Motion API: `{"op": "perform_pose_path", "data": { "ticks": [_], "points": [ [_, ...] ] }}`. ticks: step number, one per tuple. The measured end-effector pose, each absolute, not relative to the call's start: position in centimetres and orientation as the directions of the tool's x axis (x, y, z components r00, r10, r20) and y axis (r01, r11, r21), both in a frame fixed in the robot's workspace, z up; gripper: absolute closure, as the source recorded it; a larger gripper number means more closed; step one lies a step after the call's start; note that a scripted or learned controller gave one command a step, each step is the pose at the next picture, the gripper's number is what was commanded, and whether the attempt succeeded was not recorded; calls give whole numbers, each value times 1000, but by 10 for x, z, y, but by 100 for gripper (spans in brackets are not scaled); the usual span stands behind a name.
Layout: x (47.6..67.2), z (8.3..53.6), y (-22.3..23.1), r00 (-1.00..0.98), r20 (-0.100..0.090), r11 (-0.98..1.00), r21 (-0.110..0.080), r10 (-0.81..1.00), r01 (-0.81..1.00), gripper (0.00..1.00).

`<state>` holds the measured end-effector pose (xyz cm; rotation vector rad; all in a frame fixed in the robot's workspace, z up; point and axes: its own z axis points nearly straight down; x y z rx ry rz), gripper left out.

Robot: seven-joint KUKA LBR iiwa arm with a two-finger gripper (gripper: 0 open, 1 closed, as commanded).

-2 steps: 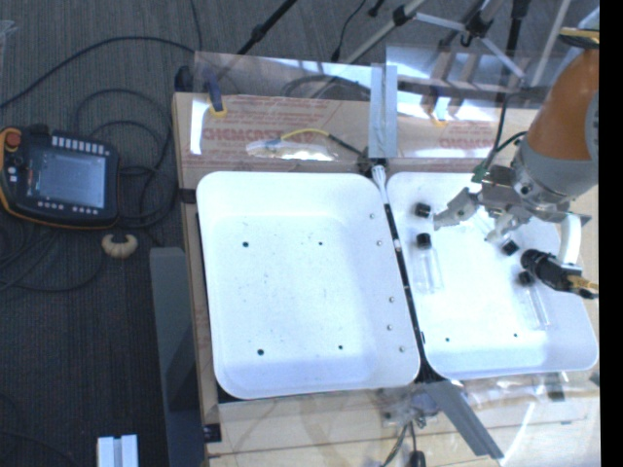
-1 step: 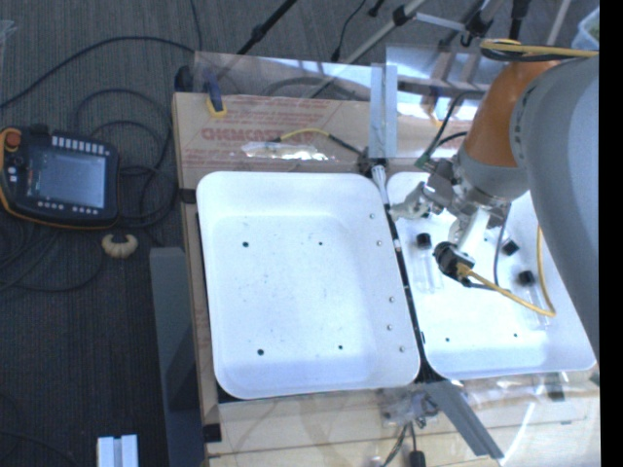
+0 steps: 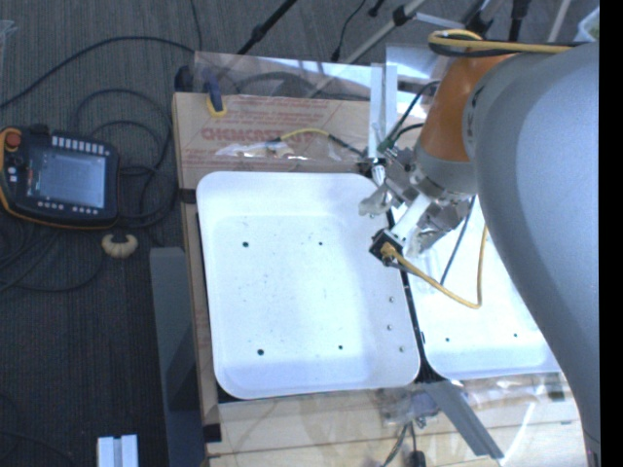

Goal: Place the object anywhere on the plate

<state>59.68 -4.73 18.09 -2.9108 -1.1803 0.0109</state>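
My gripper (image 3: 394,224) hangs over the strip where the two white bins meet, near their far end. It points down and to the left, its tip just above the right rim of the left bin (image 3: 292,290). The grey arm with its orange band (image 3: 453,115) reaches in from the right and covers much of the right bin (image 3: 487,343). A small black and yellow part (image 3: 385,251) shows at the gripper's lower end; I cannot tell what it is. A yellow cable (image 3: 443,288) loops from there over the right bin.
A cardboard sheet (image 3: 282,134) lies behind the left bin, with a clear plastic panel at its back. A teach pendant (image 3: 58,178) and black cables lie on the floor at the left. Metal frame parts (image 3: 428,412) stand at the bench's front edge.
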Motion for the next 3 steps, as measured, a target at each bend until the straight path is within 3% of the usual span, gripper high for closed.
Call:
{"op": "perform_pose_path", "data": {
  "ticks": [1,2,3],
  "points": [
    [589,181,28,861,-8,-861,-1,508,508,0],
    [612,180,94,980,-7,-980,0,197,197,0],
    [590,205,195,969,-6,-969,1,246,246,0]
  ]
}}
